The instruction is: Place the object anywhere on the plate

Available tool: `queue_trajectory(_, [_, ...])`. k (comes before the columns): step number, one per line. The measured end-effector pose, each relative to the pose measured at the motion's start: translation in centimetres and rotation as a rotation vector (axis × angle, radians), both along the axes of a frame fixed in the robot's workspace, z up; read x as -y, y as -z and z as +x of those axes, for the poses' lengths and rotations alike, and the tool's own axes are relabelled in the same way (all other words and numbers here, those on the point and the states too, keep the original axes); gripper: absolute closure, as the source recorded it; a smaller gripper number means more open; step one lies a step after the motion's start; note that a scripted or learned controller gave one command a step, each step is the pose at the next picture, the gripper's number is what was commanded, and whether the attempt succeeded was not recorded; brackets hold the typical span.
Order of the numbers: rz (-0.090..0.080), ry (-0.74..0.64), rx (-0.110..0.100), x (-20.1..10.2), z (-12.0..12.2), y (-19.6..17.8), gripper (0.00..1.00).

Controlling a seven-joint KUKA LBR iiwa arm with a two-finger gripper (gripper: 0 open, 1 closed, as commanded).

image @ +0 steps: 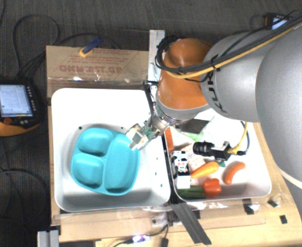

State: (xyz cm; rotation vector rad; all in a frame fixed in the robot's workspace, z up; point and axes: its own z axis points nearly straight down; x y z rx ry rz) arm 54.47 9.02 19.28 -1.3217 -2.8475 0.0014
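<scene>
Camera view, single entry.

**Item 1, gripper (139, 135):** hangs low in the left bin (89, 102), at the 2 o'clock rim of the plate (97, 161). Its tip shows a small pale and green patch. I cannot tell whether that is a carried object or the tool's own body. Whether the gripper stands wide, narrow or closed on anything cannot be told either.

**Item 2, plate:** turquoise with three compartments, all bare. It lies toward 6 o'clock in the left bin.

**Item 3, task object:** not identified with certainty. The candidates lie in the right bin (254, 187):
- carrot (206, 169)
- orange sausage-shaped piece (233, 172), at the carrot's 3 o'clock
- red piece (212, 187), at the carrot's 6 o'clock
- long green piece (192, 193)

**Risks, as judged:**
- The gripper sits over the plate's edge, not its middle. Anything let go here may strike the rim and roll onto the bin floor.
- A further descent could press the rim, tipping or sliding the plate.
- If nothing is carried, the placement is void.

**Writing:**
- The cardboard sheet (97, 66) at 12 o'clock bears faded red print, not legible.
- The handheld pendant (11, 104) at 9 o'clock has a lit screen, its text too small to read.
- A white card (181, 163) in the right bin carries black marks, unreadable.
</scene>
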Motion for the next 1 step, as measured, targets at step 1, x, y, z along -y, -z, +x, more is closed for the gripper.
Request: queue_trajectory(1, [0.0,0.0,0.0,0.01,0.01,-0.01,0.0])
